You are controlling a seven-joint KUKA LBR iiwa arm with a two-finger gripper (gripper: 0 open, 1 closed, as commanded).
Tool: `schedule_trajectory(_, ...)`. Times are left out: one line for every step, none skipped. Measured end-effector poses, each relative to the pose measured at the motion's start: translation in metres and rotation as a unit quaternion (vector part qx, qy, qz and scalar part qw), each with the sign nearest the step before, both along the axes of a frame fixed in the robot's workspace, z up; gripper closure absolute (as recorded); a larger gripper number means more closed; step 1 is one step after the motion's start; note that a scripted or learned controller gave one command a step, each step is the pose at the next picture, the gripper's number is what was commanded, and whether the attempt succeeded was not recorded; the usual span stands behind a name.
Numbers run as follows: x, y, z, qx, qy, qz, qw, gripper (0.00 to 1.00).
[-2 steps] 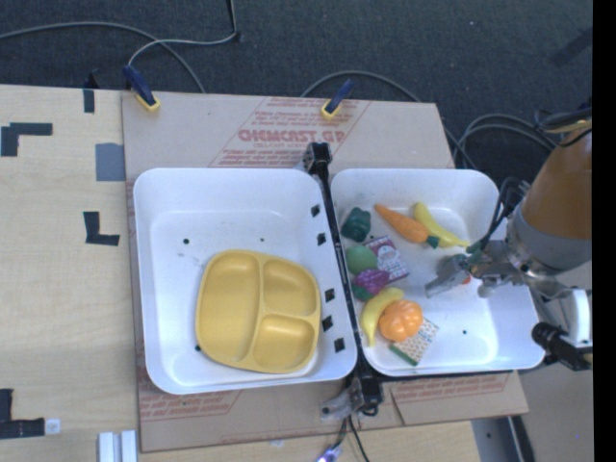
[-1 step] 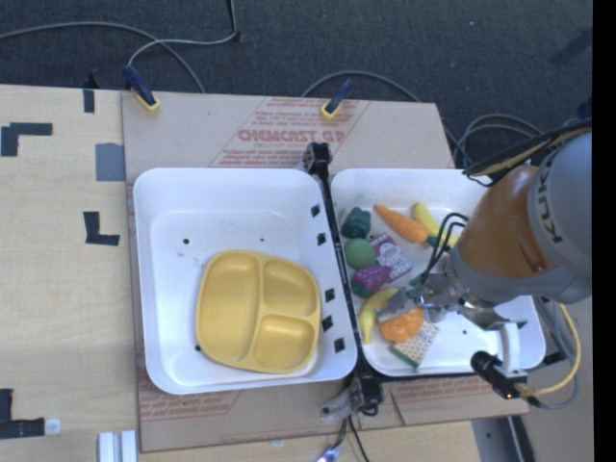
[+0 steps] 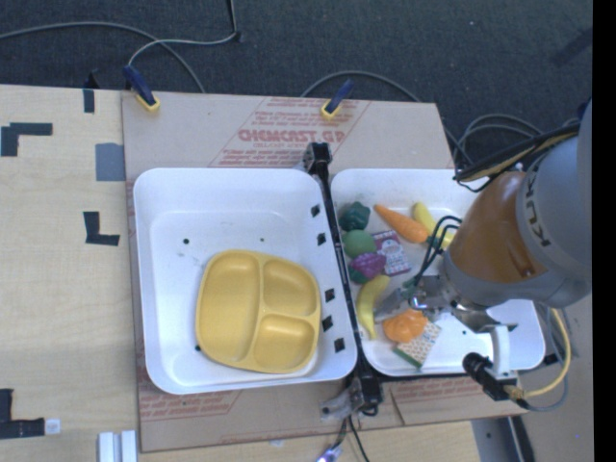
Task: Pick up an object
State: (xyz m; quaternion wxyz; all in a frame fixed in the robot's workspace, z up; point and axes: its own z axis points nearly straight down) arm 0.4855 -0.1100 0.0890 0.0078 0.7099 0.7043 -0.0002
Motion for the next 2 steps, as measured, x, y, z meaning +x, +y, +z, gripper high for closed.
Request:
schedule_trajectory(0.003, 0.004, 0.010, 0.0016, -0.004, 0.003, 1.0000, 1.00)
schedule_trajectory(0.033, 0.069, 0.095, 0.0059, 0.006, 0.005, 1.0000, 1.00)
